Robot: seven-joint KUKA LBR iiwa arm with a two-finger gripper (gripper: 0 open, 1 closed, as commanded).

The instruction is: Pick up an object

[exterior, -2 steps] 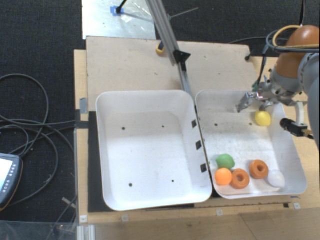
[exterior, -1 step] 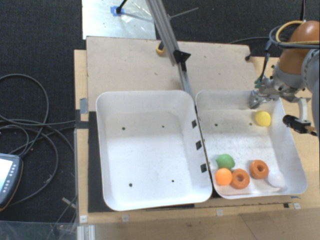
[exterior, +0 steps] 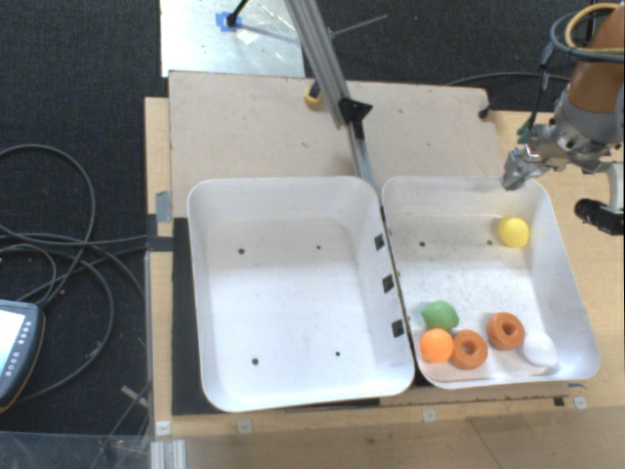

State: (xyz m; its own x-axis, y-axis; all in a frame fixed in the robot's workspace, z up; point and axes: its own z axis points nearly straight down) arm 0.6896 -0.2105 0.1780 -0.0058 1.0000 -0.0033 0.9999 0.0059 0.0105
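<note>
The gripper (exterior: 515, 177) hangs over the right bin's (exterior: 571, 262) far edge, I cannot tell if it is open, and the round yellow ball (exterior: 514, 231) nearby could roll away if bumped.

Two white bins (exterior: 293, 198), two orange rings (exterior: 469, 349) (doughnut-shaped), four balls (exterior: 514, 231)

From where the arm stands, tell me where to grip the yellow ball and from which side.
Grip the yellow ball across its widest middle, coming straight down from above. It is round and sits alone, apart from the right bin's far wall, so fingers probably fit either side. The gripper hangs just beyond it.
</note>
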